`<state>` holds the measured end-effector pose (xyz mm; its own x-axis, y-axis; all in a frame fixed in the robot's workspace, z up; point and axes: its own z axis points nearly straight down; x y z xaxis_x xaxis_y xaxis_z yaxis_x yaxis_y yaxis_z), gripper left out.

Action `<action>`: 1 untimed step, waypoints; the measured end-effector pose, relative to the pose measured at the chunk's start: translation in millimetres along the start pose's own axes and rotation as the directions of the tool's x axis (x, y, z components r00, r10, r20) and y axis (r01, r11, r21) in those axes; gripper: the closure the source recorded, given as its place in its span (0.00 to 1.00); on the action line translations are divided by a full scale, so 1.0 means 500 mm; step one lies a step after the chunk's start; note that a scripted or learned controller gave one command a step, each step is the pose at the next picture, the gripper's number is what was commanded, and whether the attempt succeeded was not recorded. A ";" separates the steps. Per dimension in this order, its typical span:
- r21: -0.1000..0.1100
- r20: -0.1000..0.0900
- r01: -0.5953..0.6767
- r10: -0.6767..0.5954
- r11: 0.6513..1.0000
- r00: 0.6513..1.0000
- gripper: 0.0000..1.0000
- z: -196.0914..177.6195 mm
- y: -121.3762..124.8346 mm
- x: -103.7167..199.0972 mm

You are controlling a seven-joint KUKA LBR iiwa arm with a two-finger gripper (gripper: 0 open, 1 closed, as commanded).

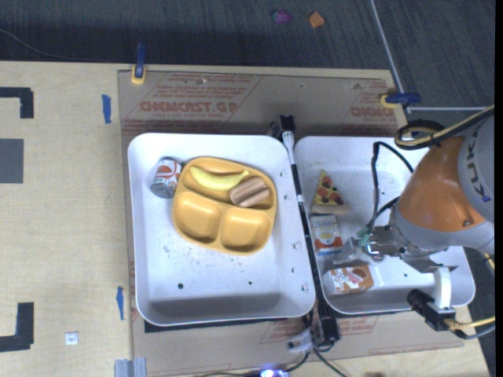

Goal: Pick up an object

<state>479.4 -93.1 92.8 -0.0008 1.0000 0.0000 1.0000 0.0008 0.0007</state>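
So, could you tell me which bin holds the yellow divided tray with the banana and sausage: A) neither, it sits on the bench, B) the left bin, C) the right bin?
B: the yellow tray lies in the left bin, beside a can.

You can read red print on the brown board (259,100) under the bins: "CHEMCAST GP", large at the upper left, upside-down or mirrored looking, partly faint. You get the same red print repeated at the upper right corner, cut off and too small to spell out. On the arm's grey casing (481,171) at the right edge you see dark letters, "KU", rest cropped. The small packets (350,278) in the right bin carry print, but you can't read it.
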 end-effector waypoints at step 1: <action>-0.005 0.003 -0.003 0.003 1.000 1.000 1.00 -0.021 0.002 -0.002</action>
<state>480.6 -94.2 103.2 0.0019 1.0000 -0.0030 1.0000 -0.0018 0.0054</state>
